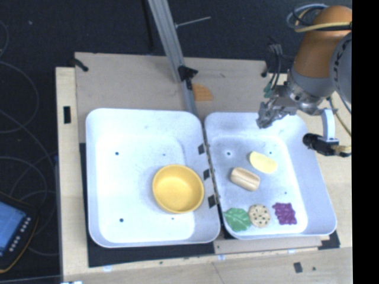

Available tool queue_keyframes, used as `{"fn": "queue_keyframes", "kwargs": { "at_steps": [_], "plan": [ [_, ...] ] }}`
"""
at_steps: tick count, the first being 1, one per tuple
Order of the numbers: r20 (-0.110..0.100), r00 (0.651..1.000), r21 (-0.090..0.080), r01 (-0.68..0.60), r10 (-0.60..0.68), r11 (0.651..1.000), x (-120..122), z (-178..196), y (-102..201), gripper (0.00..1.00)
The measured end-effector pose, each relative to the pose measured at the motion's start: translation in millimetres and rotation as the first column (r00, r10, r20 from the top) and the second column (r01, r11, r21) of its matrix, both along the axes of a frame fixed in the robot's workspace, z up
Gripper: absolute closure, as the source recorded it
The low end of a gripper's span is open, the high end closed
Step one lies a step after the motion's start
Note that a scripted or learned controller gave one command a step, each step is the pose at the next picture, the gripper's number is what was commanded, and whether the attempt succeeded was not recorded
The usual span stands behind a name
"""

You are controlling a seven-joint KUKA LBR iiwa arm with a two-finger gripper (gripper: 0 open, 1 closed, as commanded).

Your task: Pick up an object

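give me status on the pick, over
Gripper above right bin's far edge, nothing visibly held. Yellow piece and bread roll lie nearest. Nothing in the way.

No readable text, label, brand, number or sign appears anywhere. The tablet-like device (12, 232), well left of the left bin (106, 158), shows a lit blue screen, but whatever is on it is too small to read.

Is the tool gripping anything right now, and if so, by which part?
Nothing is held: the tool hangs over the right white bin's far rim, apart from the items lying inside.
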State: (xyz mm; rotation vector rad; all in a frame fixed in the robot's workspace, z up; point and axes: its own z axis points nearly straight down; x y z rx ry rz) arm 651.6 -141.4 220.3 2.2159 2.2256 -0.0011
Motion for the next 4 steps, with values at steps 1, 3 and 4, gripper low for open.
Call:
{"fn": "queue_keyframes", "kwargs": {
  "at_steps": [1,3,4],
  "plan": [
    [-0.001,1.000,0.001,-0.001,0.001,1.000,-23.1,-4.7,47.0,1.00],
    [0.000,1.000,0.003,-0.002,0.002,1.000,-61.0,-8.4,148.7,1.00],
    [-0.001,1.000,0.004,-0.003,0.003,1.000,-77.5,-6.4,199.4,1.00]
  ]
}}
